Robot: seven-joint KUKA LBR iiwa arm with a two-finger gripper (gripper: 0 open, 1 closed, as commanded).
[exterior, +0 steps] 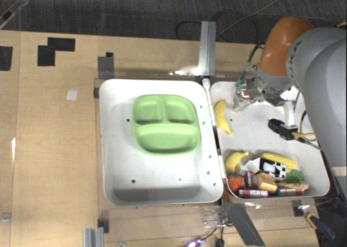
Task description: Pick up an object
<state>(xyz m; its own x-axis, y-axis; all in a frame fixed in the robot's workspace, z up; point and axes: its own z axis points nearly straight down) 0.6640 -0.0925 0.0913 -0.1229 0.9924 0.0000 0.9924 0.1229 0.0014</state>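
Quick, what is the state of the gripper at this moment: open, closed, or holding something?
Gripper: cannot be told; it sits at the far end of the right bin, with the banana lying apart from it.

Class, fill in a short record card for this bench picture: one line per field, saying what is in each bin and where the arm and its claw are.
left bin: green divided plate
right bin: banana by its left wall; heap of small items at its near end
arm: reaches in from the right
claw: over the right bin's far end, nothing seen held
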